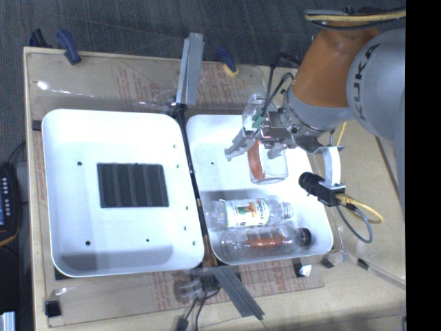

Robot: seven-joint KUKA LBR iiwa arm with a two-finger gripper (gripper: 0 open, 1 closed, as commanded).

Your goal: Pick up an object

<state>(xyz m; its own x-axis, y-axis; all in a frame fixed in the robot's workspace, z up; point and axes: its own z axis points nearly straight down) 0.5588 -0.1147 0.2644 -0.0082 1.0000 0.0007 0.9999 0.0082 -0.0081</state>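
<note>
Clear plastic cup [267, 165] with orange streak hangs directly under gripper [256, 141], long axis vertical; fingers look spread, grasp cannot be confirmed.

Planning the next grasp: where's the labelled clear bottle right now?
In the camera view, the labelled clear bottle lies on its side in the right bin, near its front edge, just behind the black-capped bottle.

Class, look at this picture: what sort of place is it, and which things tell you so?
Probably a robotics lab test bench: a grey and orange arm reaches over two white bins, clamps pin the board, and clear bottles serve as practice objects.
</note>
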